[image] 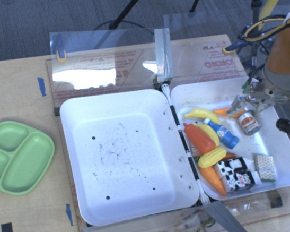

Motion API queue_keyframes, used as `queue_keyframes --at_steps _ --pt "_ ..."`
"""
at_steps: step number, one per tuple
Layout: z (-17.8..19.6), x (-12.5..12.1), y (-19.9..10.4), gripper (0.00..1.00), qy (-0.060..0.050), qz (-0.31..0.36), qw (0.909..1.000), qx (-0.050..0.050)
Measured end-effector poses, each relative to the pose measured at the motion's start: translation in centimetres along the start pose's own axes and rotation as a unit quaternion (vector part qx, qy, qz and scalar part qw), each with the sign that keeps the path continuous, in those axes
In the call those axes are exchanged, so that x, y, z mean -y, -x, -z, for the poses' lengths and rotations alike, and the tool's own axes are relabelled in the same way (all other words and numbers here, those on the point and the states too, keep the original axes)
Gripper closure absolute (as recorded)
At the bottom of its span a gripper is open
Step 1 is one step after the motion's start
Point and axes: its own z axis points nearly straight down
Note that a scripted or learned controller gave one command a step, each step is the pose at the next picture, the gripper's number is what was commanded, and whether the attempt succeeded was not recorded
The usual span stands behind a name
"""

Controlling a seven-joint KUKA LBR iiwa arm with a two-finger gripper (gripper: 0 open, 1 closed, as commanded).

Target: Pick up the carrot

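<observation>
On your far left the green divided plate sits on the counter, out of play. Next, the left bin offers nothing to pick, so keep the arm away from it. The work is in the right bin. The carrot lies along that bin's left wall, near the front corner, its upper end tucked under a yellow toy and its right flank touching the black-and-white box. A red bottle lies just above them.

Your pincer hangs over the bin's far right part, beside a small can, well apart from the carrot; I cannot tell how it is set.

Bring it forward and left, over the carrot's lower, uncovered half. I judge the bin wall and the box leave little room, so align the grip across the carrot's width and descend straight. Expect the box to shift.
</observation>
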Motion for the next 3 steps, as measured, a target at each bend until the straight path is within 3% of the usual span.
queue_keyframes --at_steps 1,2,3 --pt "-1.4 -3.3 -1.2 0.0 -0.01 -0.076 0.997 0.001" --pt "-1.6 -0.9 -4.7 0.0 -0.002 -0.169 0.9857 0.008" --pt "2.9 -2.5 -0.5 0.0 -0.002 -0.149 0.9888 0.007"
